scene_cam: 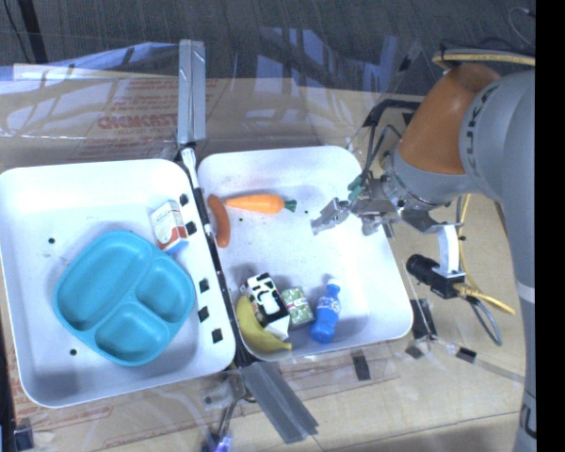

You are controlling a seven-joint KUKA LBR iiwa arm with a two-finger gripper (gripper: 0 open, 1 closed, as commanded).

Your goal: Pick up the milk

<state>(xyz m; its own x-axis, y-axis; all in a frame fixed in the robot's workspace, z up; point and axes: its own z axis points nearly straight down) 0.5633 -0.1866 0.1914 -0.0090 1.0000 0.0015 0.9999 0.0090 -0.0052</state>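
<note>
Milk (266, 301) in right bin (377, 281) — beside banana (254, 328), blue bottle (326, 313).

Blue tray (122, 295) left bin, carrot (254, 203), banana (252, 326), blue bottle (327, 313) right bin

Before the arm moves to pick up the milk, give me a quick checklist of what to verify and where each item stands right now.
1. Milk located: the small black-and-white cow-pattern carton sits in the right white bin, near its front edge. Ok.
2. Space around the carton: a yellow banana and a small green box press against it. Not ok.
3. Blue bottle stands just beyond the green box. Ok.
4. Gripper position: over the bin's right side, apart from the carton. Not ok.
5. Gripper holding nothing: cannot tell.
6. Path across the bin: the orange carrot lies farther back. Ok.
</note>
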